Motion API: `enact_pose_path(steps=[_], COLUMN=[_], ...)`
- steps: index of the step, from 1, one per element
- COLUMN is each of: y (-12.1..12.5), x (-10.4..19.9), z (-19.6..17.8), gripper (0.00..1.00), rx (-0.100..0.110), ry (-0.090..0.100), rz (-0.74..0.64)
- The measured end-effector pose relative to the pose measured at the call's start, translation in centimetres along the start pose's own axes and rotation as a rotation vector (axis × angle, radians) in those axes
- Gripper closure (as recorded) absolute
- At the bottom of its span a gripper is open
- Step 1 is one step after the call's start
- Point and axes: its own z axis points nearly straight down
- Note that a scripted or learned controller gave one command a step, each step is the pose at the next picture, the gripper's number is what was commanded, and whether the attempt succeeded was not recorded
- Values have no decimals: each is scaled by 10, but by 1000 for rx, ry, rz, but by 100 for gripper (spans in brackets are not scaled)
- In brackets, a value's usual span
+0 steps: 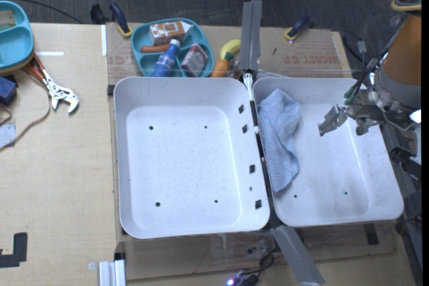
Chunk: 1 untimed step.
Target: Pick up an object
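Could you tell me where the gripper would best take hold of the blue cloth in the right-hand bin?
Probably the bunched upper part of the blue cloth, from above: the folds there rise into a ridge that fingers can pinch, while the lower end lies flatter against the right bin.

Even, bright overhead light, soft shadows, mild glare on the 2 white bins (134,144), slightly soft focus.
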Motion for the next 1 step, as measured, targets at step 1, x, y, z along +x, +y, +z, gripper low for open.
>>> enact_pose_path(steps=[1], y=[22], x=[72], z=[44], gripper=[0], rx=[2], ry=[0], rz=[23])
